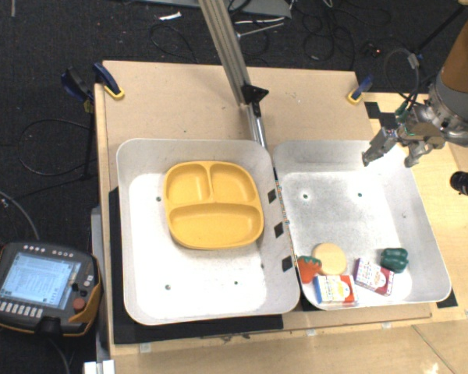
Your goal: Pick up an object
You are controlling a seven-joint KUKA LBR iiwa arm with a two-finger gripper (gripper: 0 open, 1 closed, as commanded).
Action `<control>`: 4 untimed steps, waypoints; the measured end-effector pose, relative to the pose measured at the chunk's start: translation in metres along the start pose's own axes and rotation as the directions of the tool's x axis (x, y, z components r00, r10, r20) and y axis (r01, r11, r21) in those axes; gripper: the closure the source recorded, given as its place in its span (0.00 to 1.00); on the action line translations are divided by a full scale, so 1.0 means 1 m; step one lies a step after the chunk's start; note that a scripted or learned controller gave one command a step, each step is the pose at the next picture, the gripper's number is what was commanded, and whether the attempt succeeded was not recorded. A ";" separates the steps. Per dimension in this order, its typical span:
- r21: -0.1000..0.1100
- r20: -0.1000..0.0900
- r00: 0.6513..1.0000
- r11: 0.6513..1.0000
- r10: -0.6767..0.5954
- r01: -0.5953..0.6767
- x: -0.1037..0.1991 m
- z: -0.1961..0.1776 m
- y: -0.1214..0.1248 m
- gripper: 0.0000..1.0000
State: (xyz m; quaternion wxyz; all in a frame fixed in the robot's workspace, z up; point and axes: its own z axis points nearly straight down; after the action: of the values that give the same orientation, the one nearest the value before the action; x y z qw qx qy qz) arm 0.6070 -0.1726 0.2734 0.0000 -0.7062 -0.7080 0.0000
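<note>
End effector: two grey fingers spread apart, nothing between them, hovering over the upper right corner of the right shallow white bin. It hangs from the grey wrist at the right side of the camera view, with the orange band of the arm above it.

Right bin contents, all bunched along the near edge, well apart from the end effector:
- small red and orange toy piece, at the left end of the group, close to the bin's inner wall
- round pale tan disc, just beside the red piece
- small blue, white and red carton, lying flat just below the disc
- small pink and white carton, right of the blue one
- dark green rounded toy item, at the right end, touching or nearly touching the pink carton

Left shallow white bin: one yellow plastic divided plate with three compartments, lying flat in the upper middle.

Both bins sit side by side on the tan bench. A handheld grey control pendant with a lit screen rests on the dark floor to the left of the bench.
</note>
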 end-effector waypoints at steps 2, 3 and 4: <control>0.006 -0.001 1.000 1.000 0.002 -0.002 0.004 0.064 0.002 0.00; 0.007 -0.001 1.000 1.000 0.003 -0.003 0.007 0.128 -0.002 0.00; 0.001 0.000 1.000 1.000 0.002 -0.002 0.007 0.180 -0.002 0.00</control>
State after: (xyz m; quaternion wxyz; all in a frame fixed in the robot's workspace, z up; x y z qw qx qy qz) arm 0.6047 -0.1652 0.0932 0.0004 -0.7070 -0.7072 0.0005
